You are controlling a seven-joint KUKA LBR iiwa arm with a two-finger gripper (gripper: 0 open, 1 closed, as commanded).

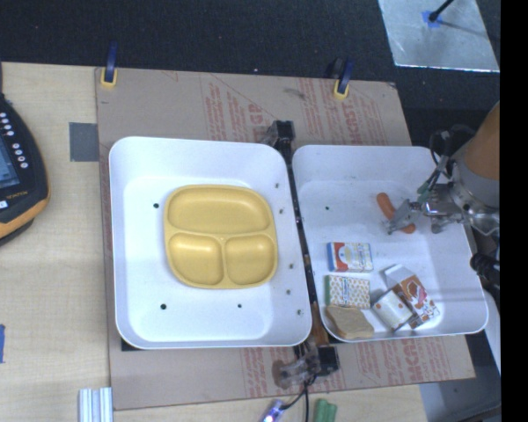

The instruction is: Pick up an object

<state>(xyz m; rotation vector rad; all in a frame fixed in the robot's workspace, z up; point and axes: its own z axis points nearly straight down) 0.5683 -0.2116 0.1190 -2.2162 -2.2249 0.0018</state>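
Gripper (403, 224) sits low over the right bin (334, 161), near its far right part, with the arm (480, 152) coming in from my right edge. From my seat I see its metal fingers (394, 227) spread apart, pointing left, with the lower end of a small orange carrot-like piece (386, 205) lying just at their tips. I cannot tell whether the fingers touch it; nothing sits clamped between them, so I call the grip released.

That orange piece lies in the upper middle of the right bin, tilted, well apart from the other items. Nearer to me in the same bin I see a cluster: a small white and blue packet (349, 256), a green-patterned square packet (348, 290) just below it, a tan slice like bread (349, 322) at the near edge, and to their right a white box with red and brown print (408, 300).

In the left bin (132, 236) a yellow divided plate (220, 236) with three compartments rests near the middle. Both bins stand side by side on a brown cardboard sheet (202, 95) held by two blue clamps (109, 67). A teach pendant (4, 178) lies on the wooden bench at my far left.
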